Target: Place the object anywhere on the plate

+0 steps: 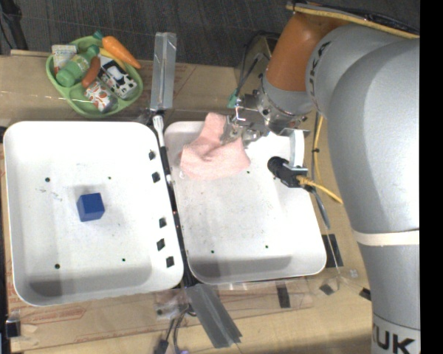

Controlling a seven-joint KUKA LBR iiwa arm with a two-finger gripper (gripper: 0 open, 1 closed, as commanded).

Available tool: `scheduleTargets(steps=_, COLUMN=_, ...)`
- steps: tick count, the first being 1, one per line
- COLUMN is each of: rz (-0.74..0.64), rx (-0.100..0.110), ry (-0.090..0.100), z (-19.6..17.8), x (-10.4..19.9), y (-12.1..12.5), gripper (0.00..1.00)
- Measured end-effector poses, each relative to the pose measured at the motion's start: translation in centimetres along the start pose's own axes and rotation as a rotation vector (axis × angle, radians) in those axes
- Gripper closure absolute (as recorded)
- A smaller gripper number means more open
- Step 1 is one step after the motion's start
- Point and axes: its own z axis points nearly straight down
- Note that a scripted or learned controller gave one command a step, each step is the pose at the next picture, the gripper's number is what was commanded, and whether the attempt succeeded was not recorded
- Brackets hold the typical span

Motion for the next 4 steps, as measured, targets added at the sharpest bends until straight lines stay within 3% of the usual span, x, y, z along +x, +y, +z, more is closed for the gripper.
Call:
scheduleTargets(steps=1, rz=-0.009, rx=-0.003, ry=-0.001, z=-3.6, x=0.1, y=0.0, gripper=1.00)
scheduleTargets(steps=4, rz=-1.223, rx=0.000, ry=-0.004, z=-2.4, x=12.4, y=-9.7, gripper=1.00)
